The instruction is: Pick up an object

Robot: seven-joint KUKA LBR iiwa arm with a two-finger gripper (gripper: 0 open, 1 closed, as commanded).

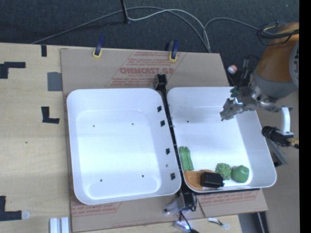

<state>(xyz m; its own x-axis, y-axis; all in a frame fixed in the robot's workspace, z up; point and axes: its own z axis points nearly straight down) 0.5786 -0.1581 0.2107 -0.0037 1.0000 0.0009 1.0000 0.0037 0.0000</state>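
The things I could pick up lie in the lower part of the right bin (252, 130): a green stick (185, 158) with its long axis running up and down the frame, a tan wooden piece (192, 178), a black block (212, 179) on it, a bumpy green ball (223, 170) and a smooth green one (240, 174). My gripper (228, 111) hangs over the bin's upper right, nothing visibly between its fingers; how far they are spread I cannot tell. Red letters on the cardboard sheet (141, 67) in the upper middle read roughly "CHEMCAST".
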